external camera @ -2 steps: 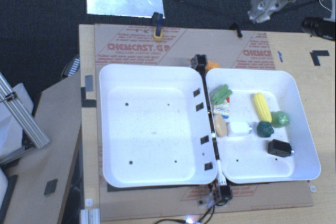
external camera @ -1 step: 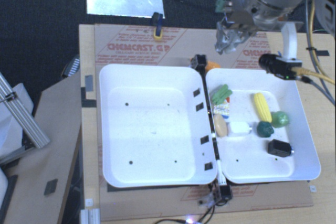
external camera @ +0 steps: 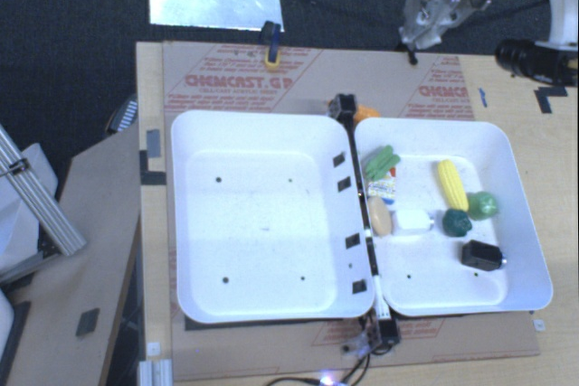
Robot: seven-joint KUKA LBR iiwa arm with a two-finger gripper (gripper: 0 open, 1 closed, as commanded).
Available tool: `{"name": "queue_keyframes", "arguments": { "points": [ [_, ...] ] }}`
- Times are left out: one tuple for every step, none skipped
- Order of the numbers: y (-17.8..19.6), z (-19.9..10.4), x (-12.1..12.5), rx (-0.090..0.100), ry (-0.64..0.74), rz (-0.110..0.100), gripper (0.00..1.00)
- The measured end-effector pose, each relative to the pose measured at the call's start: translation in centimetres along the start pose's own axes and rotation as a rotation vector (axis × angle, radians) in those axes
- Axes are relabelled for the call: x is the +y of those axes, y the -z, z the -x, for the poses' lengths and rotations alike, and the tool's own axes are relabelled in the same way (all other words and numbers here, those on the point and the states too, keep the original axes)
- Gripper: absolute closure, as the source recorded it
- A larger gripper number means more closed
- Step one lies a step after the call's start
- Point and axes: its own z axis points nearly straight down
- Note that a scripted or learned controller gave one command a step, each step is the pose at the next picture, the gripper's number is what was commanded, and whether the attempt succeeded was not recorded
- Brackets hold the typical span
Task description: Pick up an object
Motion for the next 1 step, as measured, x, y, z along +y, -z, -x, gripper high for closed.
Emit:
{"name": "queue_keyframes", "arguments": {
  "points": [
    [-14.19, -2.69, -8.57, -0.004, 0.001, -0.028, 1.0]
  ]
}}
